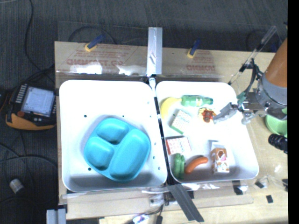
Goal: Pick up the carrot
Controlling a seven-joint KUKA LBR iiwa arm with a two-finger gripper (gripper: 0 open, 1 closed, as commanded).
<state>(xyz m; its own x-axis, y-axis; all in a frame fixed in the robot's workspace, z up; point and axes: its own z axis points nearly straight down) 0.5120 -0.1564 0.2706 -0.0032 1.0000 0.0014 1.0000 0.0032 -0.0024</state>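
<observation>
Closest to you, along the front wall of the right bin, you have the carrot, lying on its side with its orange body angled slightly up toward the right. Its left end touches a green vegetable just beside it, and a small printed carton stands just to its right. A little farther in, a red-and-white card packet lies flat near the divider between the bins.

In the left bin, a blue sectioned tray sits tilted toward the front.

Farther back in the right bin, you can see a pale box, a yellow banana behind it near the divider, a green bottle lying on its side, and a small red and yellow item to the right.

The gripper reaches in from the right, over the back right part of that bin, just beside the red and yellow item and well apart from the carrot. You cannot tell from this view whether its fingers are released or clenched; nothing is visible between them.

Beyond the bins, clear plastic sheeting is clipped to the surface.
</observation>
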